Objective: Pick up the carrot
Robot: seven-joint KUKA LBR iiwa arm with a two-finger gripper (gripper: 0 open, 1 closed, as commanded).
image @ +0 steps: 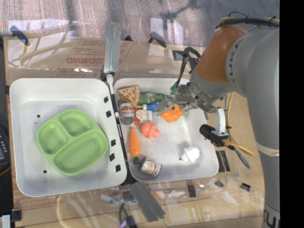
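Camera view. Two shallow white bins sit side by side on the tabletop (71,61). The left bin (28,175) holds a green divided plate (72,141). The right bin (204,167) serves as the landmark for all that follows. The carrot (135,142) lies near this bin's left wall, about midway along it, its length running roughly parallel to that wall. Just beside it, toward the bin's centre, is a pink toy (150,130). A small can (126,113) lies nearer the bin's far left corner, next to a waffle-patterned wedge (129,94) and a green bottle (151,98). A second can (150,167) rests at the near wall, and a white object (190,154) lies toward the near right corner. The arm (237,61) reaches over the bin's far right part; its pincer (179,101) hangs just above an orange toy (172,114), well apart from the carrot. Whether the pincer is released or clenched cannot be told.
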